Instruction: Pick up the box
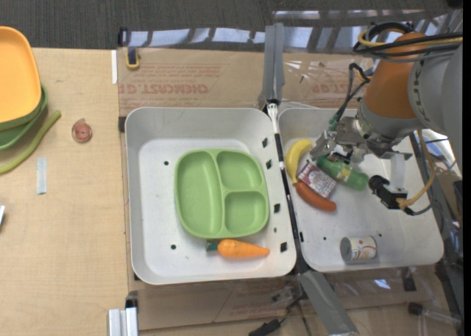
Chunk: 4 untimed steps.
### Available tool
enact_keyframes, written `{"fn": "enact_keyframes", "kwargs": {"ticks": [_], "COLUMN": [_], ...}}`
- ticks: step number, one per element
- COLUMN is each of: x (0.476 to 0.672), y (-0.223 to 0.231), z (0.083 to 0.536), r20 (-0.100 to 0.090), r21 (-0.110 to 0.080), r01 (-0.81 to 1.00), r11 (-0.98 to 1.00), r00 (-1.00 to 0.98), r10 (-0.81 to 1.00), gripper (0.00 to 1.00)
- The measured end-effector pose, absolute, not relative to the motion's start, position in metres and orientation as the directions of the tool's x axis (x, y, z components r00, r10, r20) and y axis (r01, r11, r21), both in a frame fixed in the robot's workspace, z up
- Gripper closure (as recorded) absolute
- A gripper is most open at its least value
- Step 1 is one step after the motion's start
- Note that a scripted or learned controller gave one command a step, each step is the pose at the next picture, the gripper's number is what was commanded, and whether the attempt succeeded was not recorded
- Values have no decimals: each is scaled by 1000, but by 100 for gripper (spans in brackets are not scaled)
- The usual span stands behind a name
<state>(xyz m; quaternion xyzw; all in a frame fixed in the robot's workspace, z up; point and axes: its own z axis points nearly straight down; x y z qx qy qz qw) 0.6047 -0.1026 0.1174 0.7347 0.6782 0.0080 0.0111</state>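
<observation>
The small flat red-and-white printed box (317, 179) lay in the right white bin (412, 246), touching a yellow banana (296, 156), a red sausage-shaped toy (316, 196) and a green bottle (344, 173). The grey arm's gripper (335, 145) hung just above this cluster, and whether its jaws were open or closed could not be told. A green divided plate (221, 193) and an orange carrot (241, 249) sat in the left white bin (147, 180).

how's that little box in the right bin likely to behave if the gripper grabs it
The box looks like small printed carton, so probably light and a bit crushable. It lies flat, unlikely to roll. Wedged among the banana, green bottle and red sausage-shaped toy, it may drag them along.
</observation>
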Motion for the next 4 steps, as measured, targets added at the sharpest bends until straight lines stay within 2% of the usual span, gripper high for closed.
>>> {"fn": "enact_keyframes", "kwargs": {"ticks": [1,2,3,4], "x": [554,596,640,622], "y": [-95,-94,-92,-97], "z": [98,98,98,98], "r20": [0,-1,-3,1], "r21": [9,12,11,12], "r01": [999,997,998,999], "r11": [-52,-72,59,-52], "r00": [52,72,-59,52], "r10": [999,997,998,999], "gripper": [0,0,0,0]}}
